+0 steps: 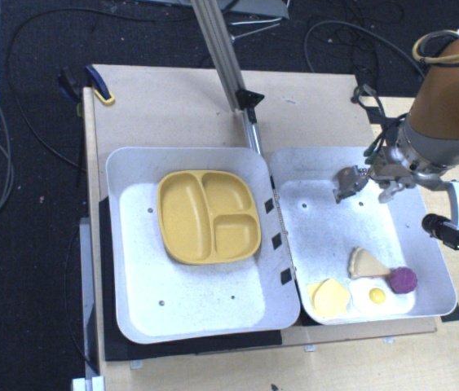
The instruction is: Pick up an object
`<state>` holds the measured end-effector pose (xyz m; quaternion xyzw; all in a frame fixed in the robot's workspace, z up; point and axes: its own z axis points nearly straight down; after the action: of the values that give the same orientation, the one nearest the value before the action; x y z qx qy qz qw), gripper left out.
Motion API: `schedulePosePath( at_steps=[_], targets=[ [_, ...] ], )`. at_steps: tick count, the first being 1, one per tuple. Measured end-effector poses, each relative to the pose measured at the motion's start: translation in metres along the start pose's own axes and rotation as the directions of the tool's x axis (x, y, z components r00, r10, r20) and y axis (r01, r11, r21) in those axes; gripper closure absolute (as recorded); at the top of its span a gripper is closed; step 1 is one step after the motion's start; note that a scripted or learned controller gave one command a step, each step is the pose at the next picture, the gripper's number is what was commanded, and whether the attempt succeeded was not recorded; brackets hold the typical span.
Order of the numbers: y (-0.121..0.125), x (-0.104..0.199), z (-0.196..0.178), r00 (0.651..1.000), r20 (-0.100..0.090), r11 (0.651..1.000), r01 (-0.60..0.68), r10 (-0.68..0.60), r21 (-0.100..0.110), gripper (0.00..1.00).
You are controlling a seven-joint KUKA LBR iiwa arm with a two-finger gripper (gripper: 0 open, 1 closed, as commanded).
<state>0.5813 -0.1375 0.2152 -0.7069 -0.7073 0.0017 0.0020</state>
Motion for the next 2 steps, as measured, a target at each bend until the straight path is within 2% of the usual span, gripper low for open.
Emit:
schedulePosePath(
  at_steps=[2],
  targets=[
    [-0.002,0.003,0.118,1.000,0.000,1.000,-0.001,0.001,-0.001,0.00]
  ],
)
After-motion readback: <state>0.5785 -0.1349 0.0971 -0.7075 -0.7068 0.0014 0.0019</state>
